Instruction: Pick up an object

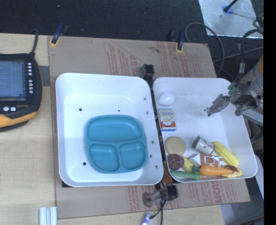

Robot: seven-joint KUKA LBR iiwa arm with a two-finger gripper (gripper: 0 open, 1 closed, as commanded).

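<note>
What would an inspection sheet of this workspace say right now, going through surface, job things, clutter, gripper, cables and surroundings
Surface: cardboard sheet clamped on a wooden bench, bearing a left bin and a right bin.
Job's things: in the right bin, a white egg, small carton, corn cob, carrot, can and round bun.
Clutter: blue divided plate in the left bin.
Gripper: gripper over the right bin's far right part, holding nothing.
Cables: black cable looping behind the bench.
Surroundings: teach pendant at left; dark floor.

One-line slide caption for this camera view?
Tool hovers over right bin of toy food; blue divided plate in left bin.
</note>
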